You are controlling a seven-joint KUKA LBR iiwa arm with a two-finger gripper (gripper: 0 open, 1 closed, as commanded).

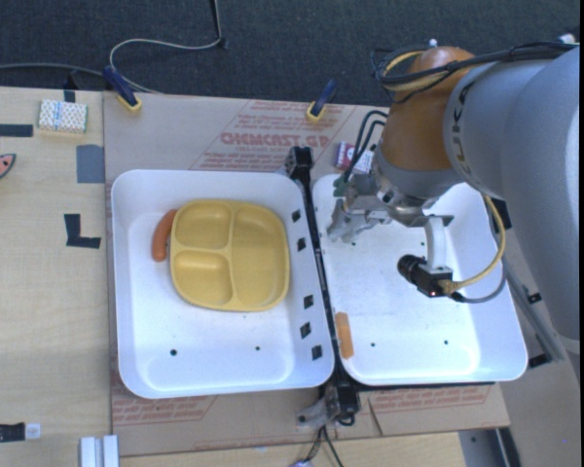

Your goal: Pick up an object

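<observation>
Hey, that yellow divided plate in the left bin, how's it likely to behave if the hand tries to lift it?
The yellow plate looks like rigid moulded plastic, so probably stiff and light. It is wide and lies flat, so a grasp likely needs the rim; the glossy surface may slip. Pushed, it would likely slide, perhaps nudging the orange sausage-shaped piece at its left edge.

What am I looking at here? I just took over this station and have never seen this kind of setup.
One camera looks down at a slant on a bench with two shallow white bins. The grey arm with the orange band reaches in from the right; its gripper hangs over the right bin, near its upper left corner. I see nothing between its fingers. The left bin holds a yellow divided plate with an orange sausage-shaped piece at its left edge. A small orange piece lies by the right bin's left wall.
</observation>
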